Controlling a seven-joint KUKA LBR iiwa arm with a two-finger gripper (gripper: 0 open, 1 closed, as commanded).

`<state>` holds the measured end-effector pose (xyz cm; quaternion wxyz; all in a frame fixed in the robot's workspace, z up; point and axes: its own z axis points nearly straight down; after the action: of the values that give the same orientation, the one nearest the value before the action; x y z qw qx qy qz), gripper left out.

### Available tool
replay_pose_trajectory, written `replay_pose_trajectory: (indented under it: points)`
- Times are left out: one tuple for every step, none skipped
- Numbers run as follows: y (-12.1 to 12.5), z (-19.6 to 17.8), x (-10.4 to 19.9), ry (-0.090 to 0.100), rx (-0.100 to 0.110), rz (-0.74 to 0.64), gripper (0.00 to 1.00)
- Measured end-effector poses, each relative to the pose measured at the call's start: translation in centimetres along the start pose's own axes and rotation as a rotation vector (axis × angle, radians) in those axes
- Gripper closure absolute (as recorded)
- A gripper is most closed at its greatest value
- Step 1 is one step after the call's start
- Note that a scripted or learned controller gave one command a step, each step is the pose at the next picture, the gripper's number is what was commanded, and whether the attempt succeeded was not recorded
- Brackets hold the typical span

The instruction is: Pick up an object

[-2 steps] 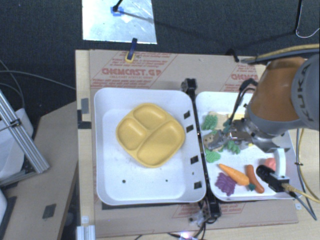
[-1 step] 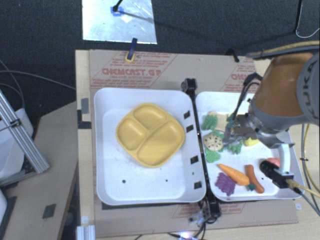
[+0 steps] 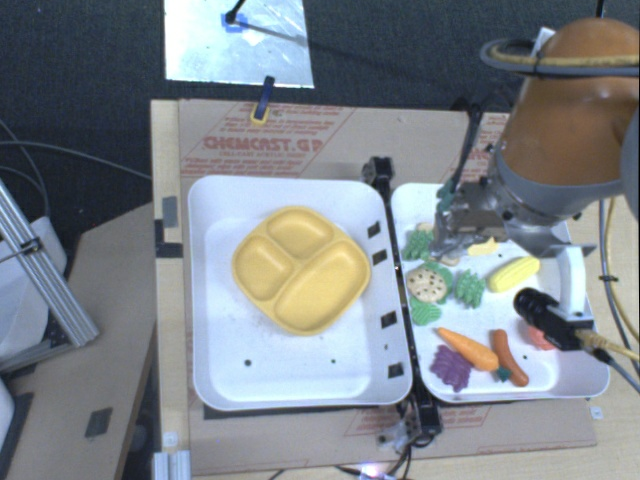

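My gripper (image 3: 452,240) hangs low over the upper left part of the right bin (image 3: 580,376). Just left of it lies a green leafy toy (image 3: 418,240), and a small yellow piece (image 3: 484,249) lies to its right. Below it are a brown cookie (image 3: 427,284), a green sprig (image 3: 467,288) and a yellow corn cob (image 3: 512,272). Toward the front lie another green piece (image 3: 425,313), an orange carrot (image 3: 466,348), purple grapes (image 3: 450,368) and a red-orange sausage-like toy (image 3: 507,356). I see nothing between the fingers.
The left bin (image 3: 220,358) holds a yellow divided plate (image 3: 300,268). A black-clipped divider (image 3: 390,268) separates the two bins. The arm's orange body (image 3: 580,108) looms over the right bin's far side. A small red piece (image 3: 540,339) lies near the right wall.
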<state>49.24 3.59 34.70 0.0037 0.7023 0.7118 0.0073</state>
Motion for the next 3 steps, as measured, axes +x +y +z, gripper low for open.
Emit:
replay_pose_trajectory:
  points:
    - [-0.3, -7.0, 6.2, -0.001, 0.006, 0.001, 1.0]
    - [-0.4, -4.2, 15.7, -0.002, 0.016, 0.0, 1.0]
    - [-0.2, -5.5, 15.1, -0.003, 0.011, 0.003, 1.0]
